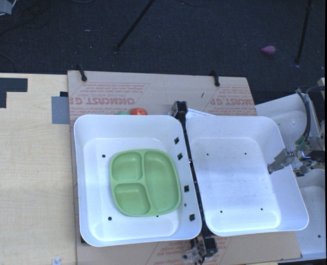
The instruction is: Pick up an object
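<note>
Two white bins (91,148) sit on a printed cardboard sheet (152,95); wooden bench (25,170) at left; dark carpet (180,26) behind.

A light green plastic divided plate (145,182) with rounded corners lies flat, face up, on the floor of the left white bin (91,142). It has three compartments: two smaller ones on its left side, one long one on its right. It sits toward the bin's right wall.

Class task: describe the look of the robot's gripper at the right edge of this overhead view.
The gripper looks like pale grey metal, slim and angular. Its mount behind is darker and blocky. A thin dark cable curves down toward it. Any markings are too small to read.
</note>
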Motion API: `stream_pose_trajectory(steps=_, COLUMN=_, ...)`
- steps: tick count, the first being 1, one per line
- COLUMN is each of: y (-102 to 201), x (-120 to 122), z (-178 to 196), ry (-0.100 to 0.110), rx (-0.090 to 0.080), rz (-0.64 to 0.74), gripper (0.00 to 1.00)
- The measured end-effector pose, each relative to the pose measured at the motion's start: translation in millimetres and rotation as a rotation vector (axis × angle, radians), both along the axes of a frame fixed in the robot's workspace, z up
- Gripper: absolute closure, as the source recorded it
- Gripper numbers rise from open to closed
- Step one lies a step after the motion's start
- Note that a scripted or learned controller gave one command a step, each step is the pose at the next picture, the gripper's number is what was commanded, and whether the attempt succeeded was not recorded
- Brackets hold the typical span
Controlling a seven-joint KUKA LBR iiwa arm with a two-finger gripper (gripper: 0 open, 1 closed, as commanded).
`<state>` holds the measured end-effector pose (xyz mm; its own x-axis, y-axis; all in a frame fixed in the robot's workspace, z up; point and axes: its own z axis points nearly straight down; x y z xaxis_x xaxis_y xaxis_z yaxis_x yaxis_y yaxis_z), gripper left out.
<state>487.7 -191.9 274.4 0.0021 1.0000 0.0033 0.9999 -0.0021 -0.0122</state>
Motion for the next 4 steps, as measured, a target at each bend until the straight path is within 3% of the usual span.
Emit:
stream_pose_trajectory(steps=1, y=0, x=2, z=5, ry=-0.009, rx=-0.002, rz=0.002, gripper=0.00)
stream_pose_trajectory(steps=3, y=9, x=2, z=-89, ry=-0.005, rx=0.000, rz=0.002, gripper=0.00)
stream_pose_trajectory(steps=4, y=12, x=1, z=-154, ry=-0.004, rx=0.000, rz=0.002, gripper=0.00)
